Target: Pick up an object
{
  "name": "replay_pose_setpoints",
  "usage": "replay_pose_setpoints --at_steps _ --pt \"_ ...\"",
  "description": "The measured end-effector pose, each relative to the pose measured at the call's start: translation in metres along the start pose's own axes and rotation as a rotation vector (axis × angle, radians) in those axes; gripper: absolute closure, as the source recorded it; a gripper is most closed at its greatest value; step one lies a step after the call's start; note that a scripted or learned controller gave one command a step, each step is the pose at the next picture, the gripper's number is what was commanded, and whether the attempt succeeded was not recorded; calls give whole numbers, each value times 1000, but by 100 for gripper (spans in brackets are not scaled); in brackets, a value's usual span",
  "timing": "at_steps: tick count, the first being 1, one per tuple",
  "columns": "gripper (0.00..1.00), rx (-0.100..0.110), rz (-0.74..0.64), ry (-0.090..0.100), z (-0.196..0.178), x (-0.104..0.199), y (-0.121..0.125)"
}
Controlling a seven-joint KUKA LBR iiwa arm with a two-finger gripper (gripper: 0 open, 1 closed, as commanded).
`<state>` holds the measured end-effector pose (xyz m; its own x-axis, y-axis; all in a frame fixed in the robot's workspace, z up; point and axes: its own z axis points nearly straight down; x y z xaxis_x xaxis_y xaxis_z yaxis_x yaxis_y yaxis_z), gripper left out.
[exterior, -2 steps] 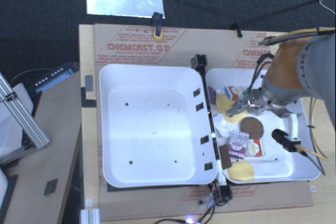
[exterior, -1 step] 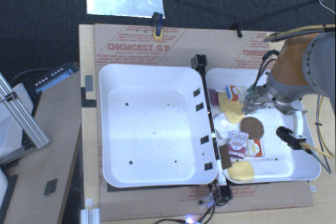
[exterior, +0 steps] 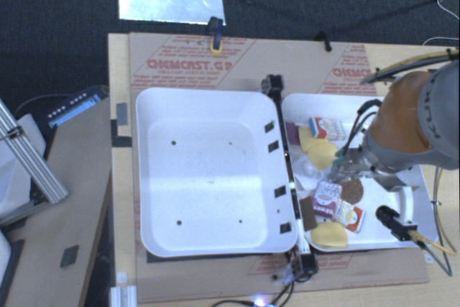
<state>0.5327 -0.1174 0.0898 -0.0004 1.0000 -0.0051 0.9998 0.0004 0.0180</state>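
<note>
Arm's tool (exterior: pixel 343 167) low in right bin (exterior: pixel 374 103), among yellow block (exterior: pixel 321 153), brown disc (exterior: pixel 351 190); grip unclear

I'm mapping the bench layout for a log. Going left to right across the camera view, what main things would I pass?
Metal rail → left white bin → black clips on the divider → yellow item → tool → orange band of the arm.

Left bin (exterior: pixel 208 169) lies open to reach — right bin (exterior: pixel 298 111) crowded, items packed close together.
</note>
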Motion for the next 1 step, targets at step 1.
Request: replay_pose_setpoints --at_steps 1 --pt "100 1 -1 2 0 29 -40"
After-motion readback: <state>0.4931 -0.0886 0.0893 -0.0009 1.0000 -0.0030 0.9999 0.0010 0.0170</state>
